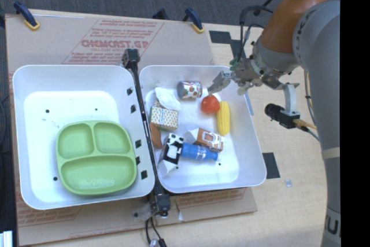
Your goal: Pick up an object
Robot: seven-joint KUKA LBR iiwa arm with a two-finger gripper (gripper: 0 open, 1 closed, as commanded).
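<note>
Grey-armed tool (222,81) hangs over the right bin (254,153), fingers apart, beside the tomato (210,104).

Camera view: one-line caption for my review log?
Claw hovers at the right bin's far edge near a tomato, corn and can; green tray in left bin.

Worktop (289,182), pale wood, as I see it: carries one printed cardboard sheet (115,40), clamped by blue clips (193,18); two white bins, left bin (29,84) and right bin (248,150), touching side by side.

two white bins (34,142), one green plate (95,157)
</note>
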